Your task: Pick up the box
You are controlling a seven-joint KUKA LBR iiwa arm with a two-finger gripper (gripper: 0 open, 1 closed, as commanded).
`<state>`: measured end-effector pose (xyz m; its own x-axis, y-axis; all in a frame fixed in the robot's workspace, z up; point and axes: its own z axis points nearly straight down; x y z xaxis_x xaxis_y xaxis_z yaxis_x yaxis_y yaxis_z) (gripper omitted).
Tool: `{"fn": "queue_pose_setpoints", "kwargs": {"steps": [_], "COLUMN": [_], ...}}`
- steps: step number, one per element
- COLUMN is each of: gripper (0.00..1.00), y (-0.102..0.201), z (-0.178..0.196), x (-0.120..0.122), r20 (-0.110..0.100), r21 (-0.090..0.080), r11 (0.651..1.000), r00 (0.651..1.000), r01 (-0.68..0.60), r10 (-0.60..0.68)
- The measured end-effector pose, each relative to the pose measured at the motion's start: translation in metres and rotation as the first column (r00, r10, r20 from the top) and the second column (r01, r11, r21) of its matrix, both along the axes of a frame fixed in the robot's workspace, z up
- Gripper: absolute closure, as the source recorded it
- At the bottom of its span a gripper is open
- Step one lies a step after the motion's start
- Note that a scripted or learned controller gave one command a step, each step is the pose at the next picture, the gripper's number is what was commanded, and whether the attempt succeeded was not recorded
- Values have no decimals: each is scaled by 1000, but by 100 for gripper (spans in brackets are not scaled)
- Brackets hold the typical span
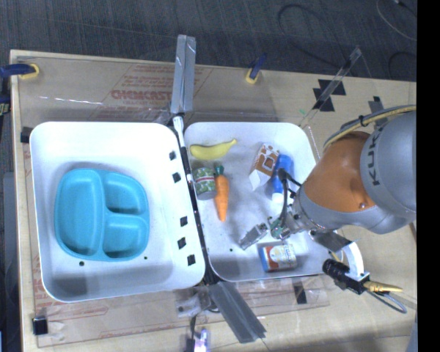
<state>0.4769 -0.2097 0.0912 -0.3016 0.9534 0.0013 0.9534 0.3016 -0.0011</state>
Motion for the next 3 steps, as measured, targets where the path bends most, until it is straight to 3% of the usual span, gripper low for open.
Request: {"fn": "queue_pose_setpoints", "kwargs": {"steps": [1,2,3], "gripper": [0,0,0], "y": [1,76,54], "z": [1,65,86], "x": [108,110,37], "r20": [1,0,-2], "r21": [-1,-1,-1], "r11": [999,994,989], "r00": [999,994,989], "r01": [37,109,146], "r10": [-37,-109,-146]}}
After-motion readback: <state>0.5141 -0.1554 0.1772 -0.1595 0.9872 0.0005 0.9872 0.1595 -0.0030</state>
